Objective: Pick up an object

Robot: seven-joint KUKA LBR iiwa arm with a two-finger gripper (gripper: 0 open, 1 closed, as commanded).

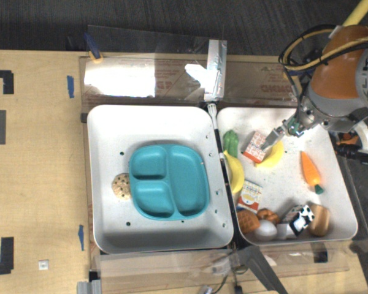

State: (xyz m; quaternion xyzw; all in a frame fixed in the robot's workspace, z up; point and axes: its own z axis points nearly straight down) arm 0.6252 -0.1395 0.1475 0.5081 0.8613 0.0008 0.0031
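The right bin [283,182] holds several toy foods. My gripper [272,141] hangs low over its upper middle, slanting down to the left from the orange-banded wrist [340,72]. Its tip is right at the seam between a red-and-white box [254,147] and a yellow crescent piece [274,157]. I cannot make out whether it touches either one. An orange carrot [311,170] lies to the right of the gripper, while a green pepper [231,142] and a yellow banana [235,171] lie along the left wall.
Along the right bin's front are a small carton [250,195], an orange fruit [248,222], a white egg [267,229], a black-and-white toy [302,218] and a brown bun [319,219]. The left bin [104,158] holds a teal divided plate [168,180] and a cookie [121,186].
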